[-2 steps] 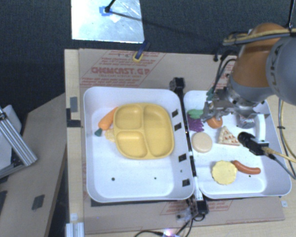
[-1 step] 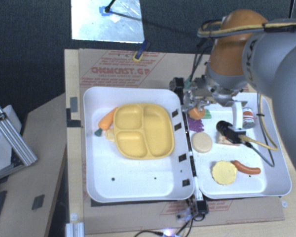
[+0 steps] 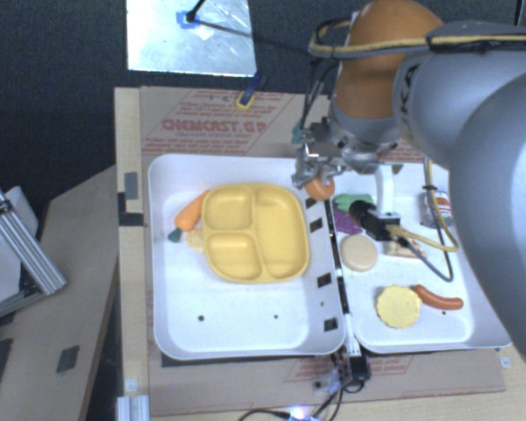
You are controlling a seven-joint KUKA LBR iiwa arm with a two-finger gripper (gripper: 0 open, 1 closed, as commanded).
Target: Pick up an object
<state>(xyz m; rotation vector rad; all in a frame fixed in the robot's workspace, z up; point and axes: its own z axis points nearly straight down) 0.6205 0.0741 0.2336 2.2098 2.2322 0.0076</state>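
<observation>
Claw [image 3: 316,175] above white bins [image 3: 245,331] on cardboard-covered bench [image 3: 210,121].

Arm [image 3: 473,147]: cut off by the right edge; covers the right bin's [image 3: 421,336] far right side.
Carrot [image 3: 191,210]: lower end hidden under the yellow tray [image 3: 250,232].
Orange item [image 3: 319,188] at hand [image 3: 312,181]: partly covered, identity unclear.

Even, soft overhead light; shadows are faint. White bins [image 3: 245,323] are nearly overexposed. A foil sheet [image 3: 190,23] at far left shows mottled glare. The arm [image 3: 482,147] at right is large and blurred; overall definition is low.
</observation>
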